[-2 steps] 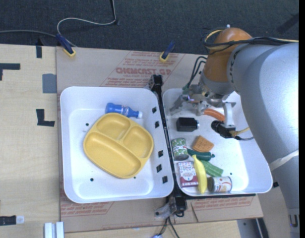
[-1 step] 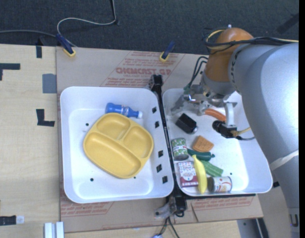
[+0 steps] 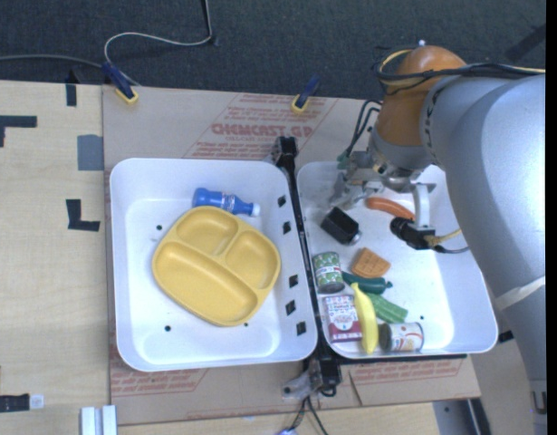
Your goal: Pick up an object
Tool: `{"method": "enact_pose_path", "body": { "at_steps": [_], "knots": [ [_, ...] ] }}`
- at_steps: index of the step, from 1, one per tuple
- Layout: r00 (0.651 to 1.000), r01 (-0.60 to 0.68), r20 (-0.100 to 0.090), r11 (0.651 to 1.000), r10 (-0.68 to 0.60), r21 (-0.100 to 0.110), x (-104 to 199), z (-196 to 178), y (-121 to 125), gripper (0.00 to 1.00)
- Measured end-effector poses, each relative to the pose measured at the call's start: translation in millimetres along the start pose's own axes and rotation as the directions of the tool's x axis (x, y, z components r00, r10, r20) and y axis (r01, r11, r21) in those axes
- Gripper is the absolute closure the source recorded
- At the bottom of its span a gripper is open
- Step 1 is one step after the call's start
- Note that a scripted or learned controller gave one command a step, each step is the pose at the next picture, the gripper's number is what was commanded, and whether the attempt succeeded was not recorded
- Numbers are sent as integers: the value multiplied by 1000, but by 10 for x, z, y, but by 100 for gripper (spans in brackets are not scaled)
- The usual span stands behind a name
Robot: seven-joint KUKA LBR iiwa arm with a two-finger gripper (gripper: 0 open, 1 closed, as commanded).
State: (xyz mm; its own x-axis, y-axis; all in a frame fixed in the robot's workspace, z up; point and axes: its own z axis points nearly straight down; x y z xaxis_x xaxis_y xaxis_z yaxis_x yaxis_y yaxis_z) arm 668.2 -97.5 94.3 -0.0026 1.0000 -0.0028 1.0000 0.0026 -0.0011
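Near edge of your right bin (image 3: 459, 329): a banana (image 3: 365, 318), a green pepper (image 3: 387, 307), a small can (image 3: 406, 337) and a red packet (image 3: 341, 318) sit bunched; behind them a green can (image 3: 327, 271), a tan cracker-like piece (image 3: 370, 263) and a black block (image 3: 340, 226). That block lies just below-left of your gripper (image 3: 361, 181), long axis slanting down-right, an orange carrot-like piece (image 3: 389, 207) just right. Gripper's grasp can't be told; nothing visibly held.
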Motion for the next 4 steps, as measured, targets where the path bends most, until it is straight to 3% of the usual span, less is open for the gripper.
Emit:
{"method": "enact_pose_path", "body": {
  "at_steps": [1, 2, 3, 4],
  "knots": [
    [1000, 0, 0, 1000, 0, 0, -1, 2, -1, 0],
    [1000, -2, -1, 1000, 2, 0, 20, 100, -2, 0],
    [1000, -1, 0, 1000, 1, 0, 21, 1, -2, 100],
    [1000, -1, 0, 1000, 1, 1, 21, 3, -3, 0]
  ]
}}
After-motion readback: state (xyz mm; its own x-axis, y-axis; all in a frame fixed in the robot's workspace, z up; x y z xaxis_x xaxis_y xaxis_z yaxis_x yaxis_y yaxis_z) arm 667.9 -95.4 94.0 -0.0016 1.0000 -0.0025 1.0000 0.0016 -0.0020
